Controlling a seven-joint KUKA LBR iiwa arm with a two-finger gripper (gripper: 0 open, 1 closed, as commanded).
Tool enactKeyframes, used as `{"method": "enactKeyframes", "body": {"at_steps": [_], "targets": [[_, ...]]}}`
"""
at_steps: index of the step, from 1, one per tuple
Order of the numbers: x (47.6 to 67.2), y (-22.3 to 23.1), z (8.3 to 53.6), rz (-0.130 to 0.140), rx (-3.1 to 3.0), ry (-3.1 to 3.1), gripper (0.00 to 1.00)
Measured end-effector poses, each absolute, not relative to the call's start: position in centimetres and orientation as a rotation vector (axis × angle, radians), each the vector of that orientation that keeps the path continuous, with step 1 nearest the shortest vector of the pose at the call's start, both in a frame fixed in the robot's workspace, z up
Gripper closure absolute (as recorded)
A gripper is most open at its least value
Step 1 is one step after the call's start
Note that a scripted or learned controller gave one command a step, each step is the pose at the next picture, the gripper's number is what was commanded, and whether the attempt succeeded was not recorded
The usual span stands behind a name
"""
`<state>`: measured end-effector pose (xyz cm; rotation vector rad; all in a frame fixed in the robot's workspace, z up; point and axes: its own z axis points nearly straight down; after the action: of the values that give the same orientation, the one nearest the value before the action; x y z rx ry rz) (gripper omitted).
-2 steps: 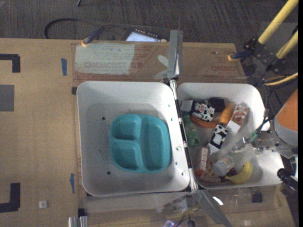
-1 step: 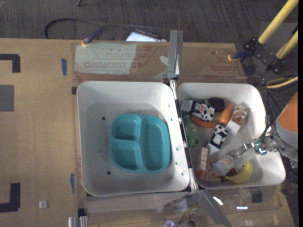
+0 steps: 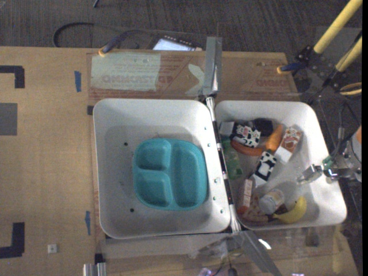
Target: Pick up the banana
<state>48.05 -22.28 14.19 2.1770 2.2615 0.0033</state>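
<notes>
Banana (image 3: 294, 210): a smooth, curved yellow fruit that I see lying at the near edge of the right bin (image 3: 329, 195), touching a small jar-like container (image 3: 271, 200) on its left. Going from the left of the view, the bench (image 3: 46, 171) is flat brown board marked with blue tape strips and black squares; the left bin (image 3: 115, 125), glossy white with rounded corners, holds a teal plastic tray (image 3: 170, 173) moulded into three compartments. The right bin is crowded with small goods: two black-and-white cow-patterned cartons (image 3: 246, 134), an orange carrot-shaped piece (image 3: 275, 138), a green packet (image 3: 233, 161) and a white-and-red box (image 3: 292, 139). Beyond the bench lies dark carpet with loose cables, and yellow poles (image 3: 339, 22) stand at upper right. The gripper (image 3: 313, 174), grey metal, enters from the right edge and hangs above the bin's right side, up and slightly right of the banana and apart from it; I cannot tell whether it is released or clenched.
</notes>
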Motion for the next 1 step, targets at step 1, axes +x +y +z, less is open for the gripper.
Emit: {"method": "enactKeyframes", "body": {"at_steps": [1], "targets": [[48.0,-20.27,15.43,0.001,2.199,2.24,0.0]]}}
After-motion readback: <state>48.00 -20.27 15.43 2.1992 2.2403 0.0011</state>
